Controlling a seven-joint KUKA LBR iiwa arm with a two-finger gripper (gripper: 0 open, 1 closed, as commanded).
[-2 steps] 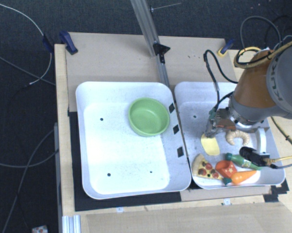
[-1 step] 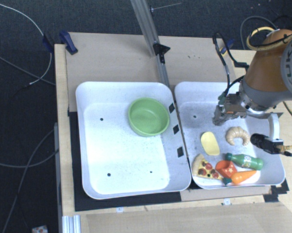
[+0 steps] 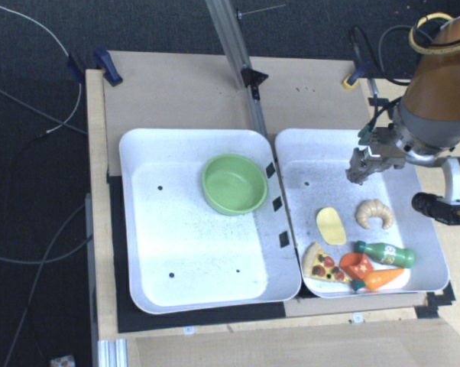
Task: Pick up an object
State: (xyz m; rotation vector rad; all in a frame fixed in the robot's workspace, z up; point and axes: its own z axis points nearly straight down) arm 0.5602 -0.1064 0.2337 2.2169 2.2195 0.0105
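My gripper (image 3: pixel 357 171) hangs over the back part of the right bin (image 3: pixel 306 155), above and a little left of a tan croissant (image 3: pixel 375 213). Nothing shows between its tips. In front of it lie a yellow oval piece (image 3: pixel 331 225), a pizza slice (image 3: pixel 322 264), a red pepper (image 3: pixel 354 266), a green bottle (image 3: pixel 386 254) and an orange carrot (image 3: pixel 382 279), all crowded into the bin's front right corner. A green bowl (image 3: pixel 233 183) sits upright in the left bin (image 3: pixel 161 228), toward its back right.
A metal pole (image 3: pixel 231 37) slants down from the top to the gap between the bins. Blue clamps (image 3: pixel 108 67) hold the bench's back corners. Cables run across the dark floor on the left.
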